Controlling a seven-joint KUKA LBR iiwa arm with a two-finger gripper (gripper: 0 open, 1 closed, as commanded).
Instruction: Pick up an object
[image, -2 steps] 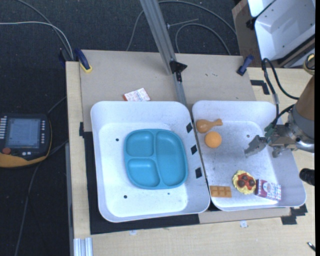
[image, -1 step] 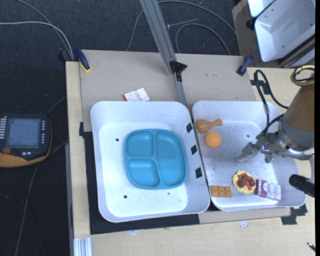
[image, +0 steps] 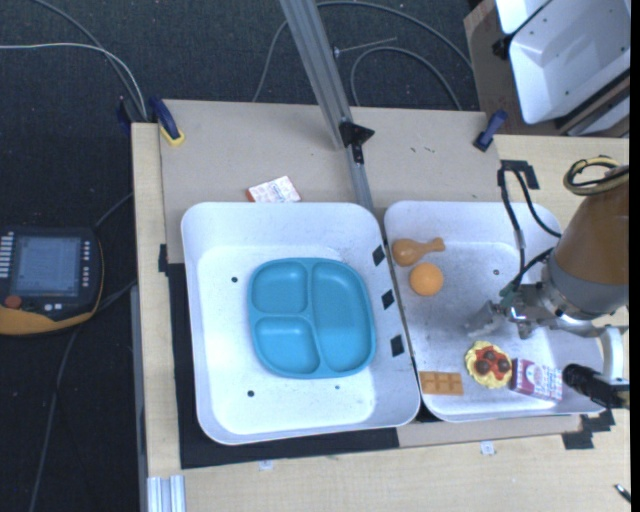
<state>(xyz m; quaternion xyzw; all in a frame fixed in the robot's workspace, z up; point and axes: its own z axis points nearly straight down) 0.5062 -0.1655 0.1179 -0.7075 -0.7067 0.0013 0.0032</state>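
Observation:
The right white bin (image: 455, 222) holds several small items. An orange toy drumstick (image: 415, 249) lies at its far left, with an orange ball (image: 427, 280) just in front of it. At the near edge sit a fruit tart (image: 488, 364), a tan waffle cracker (image: 441, 382) and a red-and-white carton (image: 537, 380). My gripper (image: 500, 315) hangs low over the bin floor, just above the tart and right of the ball. It touches none of them that I can see. The grey arm with its orange band comes in from the right.
The left white bin (image: 215, 300) carries a blue divided plate (image: 310, 315). A small red-and-white card (image: 273, 190) lies on the bench behind it. A slanted metal pole (image: 330, 80) rises between the bins. Black cables loop near the arm.

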